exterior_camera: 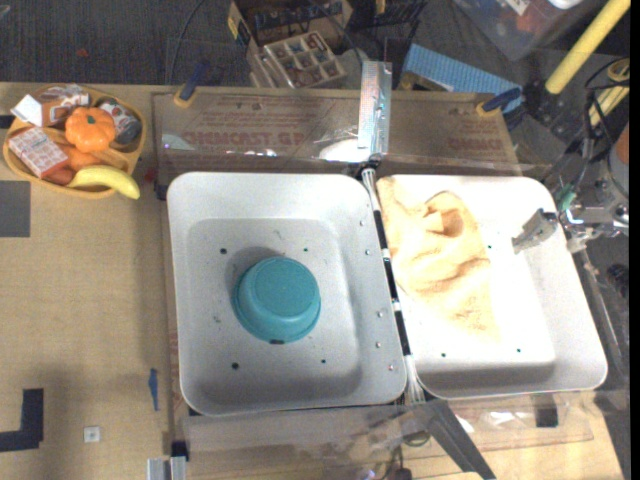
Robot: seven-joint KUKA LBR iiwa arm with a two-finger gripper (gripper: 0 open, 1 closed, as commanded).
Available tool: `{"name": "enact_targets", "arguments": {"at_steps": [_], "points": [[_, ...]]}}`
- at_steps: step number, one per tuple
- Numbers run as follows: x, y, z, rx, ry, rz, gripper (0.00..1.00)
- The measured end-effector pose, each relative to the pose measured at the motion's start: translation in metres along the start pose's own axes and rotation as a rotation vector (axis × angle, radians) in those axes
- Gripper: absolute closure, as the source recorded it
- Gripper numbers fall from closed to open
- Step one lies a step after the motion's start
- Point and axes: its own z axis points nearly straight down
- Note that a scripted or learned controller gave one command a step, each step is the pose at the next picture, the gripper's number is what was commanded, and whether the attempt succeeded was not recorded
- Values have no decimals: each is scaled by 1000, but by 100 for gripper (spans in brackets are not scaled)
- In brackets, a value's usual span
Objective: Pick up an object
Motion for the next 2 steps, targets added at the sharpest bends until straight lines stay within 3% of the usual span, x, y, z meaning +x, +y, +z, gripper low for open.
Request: {"name": "enact_targets", "arguments": {"at_steps": [1,2], "points": [[46,65,120,-12,-4,-113,0],[81,108,121,-8,-4,-180,0]]}}
